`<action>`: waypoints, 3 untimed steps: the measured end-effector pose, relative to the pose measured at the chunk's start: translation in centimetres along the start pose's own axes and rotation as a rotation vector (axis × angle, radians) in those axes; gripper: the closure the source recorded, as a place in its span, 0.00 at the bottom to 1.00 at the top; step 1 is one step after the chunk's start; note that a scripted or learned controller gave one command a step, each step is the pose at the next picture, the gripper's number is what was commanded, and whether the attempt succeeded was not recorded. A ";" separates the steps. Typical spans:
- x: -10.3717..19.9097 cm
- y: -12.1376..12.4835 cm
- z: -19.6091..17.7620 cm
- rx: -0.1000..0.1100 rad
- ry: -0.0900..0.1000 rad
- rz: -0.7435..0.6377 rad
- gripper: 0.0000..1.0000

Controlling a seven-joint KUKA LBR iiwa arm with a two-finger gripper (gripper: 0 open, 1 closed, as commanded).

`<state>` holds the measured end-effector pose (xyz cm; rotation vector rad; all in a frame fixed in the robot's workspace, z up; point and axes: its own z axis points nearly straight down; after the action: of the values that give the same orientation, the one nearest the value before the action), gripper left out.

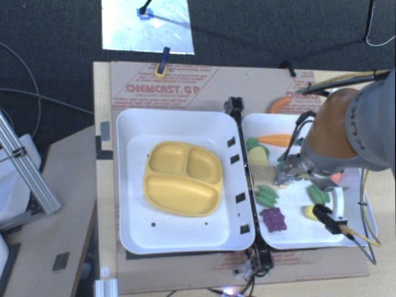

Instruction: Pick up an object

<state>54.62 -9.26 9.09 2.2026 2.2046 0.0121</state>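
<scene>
Bench [185, 82] with two white bins [133, 166], dark floor [49, 36].

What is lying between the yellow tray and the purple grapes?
In the camera view, the black clips joining the two bins lie between the yellow tray and the purple grapes, plus bare white bin floor on both sides.

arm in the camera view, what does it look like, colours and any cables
The arm is a thick, rounded grey body with a broad orange band above the wrist. Below the band sits a grey metal gripper assembly. A dark cable loops beside the orange band, and thin yellow and black wires trail off near the right bin's lower corner.
</scene>
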 end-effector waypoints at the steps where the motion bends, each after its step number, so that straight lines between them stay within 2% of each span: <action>1: 0.9 -6.2 -0.5 0.026 0.013 0.002 1.00; 2: 0.9 -5.9 0.3 0.020 0.014 0.000 1.00; 3: -4.7 -5.7 -4.7 0.017 0.008 0.004 1.00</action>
<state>48.81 -13.90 13.76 2.2194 2.2126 0.0020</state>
